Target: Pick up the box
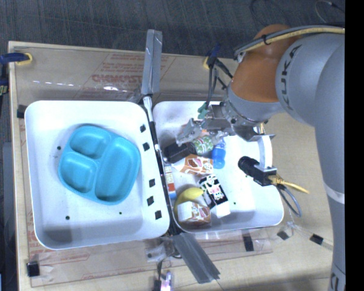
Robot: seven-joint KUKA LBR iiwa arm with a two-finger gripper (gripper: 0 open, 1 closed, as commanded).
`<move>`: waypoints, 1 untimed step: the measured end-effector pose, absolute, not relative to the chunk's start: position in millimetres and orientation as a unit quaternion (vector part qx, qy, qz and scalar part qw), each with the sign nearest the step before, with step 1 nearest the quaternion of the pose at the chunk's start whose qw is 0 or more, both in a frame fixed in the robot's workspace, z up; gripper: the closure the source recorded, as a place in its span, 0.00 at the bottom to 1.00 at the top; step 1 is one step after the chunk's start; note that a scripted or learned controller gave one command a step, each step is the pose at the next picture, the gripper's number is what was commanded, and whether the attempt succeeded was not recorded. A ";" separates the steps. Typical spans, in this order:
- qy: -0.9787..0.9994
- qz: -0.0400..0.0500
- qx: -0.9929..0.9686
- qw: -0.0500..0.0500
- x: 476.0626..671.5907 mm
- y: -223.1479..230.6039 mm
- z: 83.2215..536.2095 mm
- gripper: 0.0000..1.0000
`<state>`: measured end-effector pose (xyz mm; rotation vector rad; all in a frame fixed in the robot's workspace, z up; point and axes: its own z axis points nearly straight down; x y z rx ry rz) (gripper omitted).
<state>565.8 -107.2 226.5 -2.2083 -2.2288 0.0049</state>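
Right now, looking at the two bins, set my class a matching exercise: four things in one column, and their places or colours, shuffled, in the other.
Things:
1. divided plate
2. banana
3. bottle cap
4. gripper

Descriptions:
A. yellow, near the right bin's front edge
B. hanging over the clutter in the right bin
C. light blue, lying in the left bin
D. dark blue, small, in the middle of the right bin

Pairs: 1-C, 2-A, 3-D, 4-B
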 end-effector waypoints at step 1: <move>-0.724 -0.006 -0.690 -0.009 555.4 -96.8 143.4 0.00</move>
